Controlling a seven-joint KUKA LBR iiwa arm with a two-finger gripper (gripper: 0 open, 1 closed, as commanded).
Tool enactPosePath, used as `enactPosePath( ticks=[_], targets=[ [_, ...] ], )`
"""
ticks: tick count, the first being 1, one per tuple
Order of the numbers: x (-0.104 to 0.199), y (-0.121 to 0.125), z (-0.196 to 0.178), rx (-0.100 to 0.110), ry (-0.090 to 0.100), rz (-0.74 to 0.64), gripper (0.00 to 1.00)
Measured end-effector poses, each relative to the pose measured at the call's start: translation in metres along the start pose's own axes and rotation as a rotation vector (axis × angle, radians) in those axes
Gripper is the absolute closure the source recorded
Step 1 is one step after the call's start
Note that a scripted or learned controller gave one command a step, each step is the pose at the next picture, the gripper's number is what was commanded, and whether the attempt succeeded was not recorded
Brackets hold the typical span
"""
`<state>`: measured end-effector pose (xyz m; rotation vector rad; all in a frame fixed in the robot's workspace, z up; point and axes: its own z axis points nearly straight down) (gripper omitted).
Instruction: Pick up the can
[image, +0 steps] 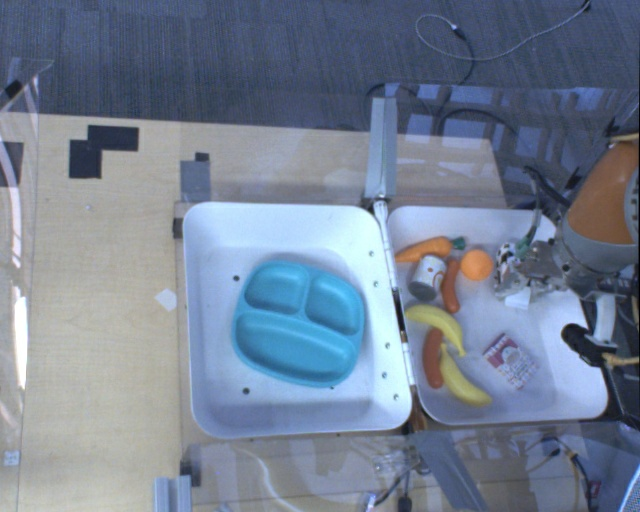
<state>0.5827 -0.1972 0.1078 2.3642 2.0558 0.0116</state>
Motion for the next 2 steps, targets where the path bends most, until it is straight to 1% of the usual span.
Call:
enactPosePath(
  ticks=[1,2],
  targets=[
    [0.052,0.038,-0.115,0.006,-0.002,0.326,1.00],
    [0.043,0.077,-0.293,0.004,-0.001,0.067,1.00]
  ],
)
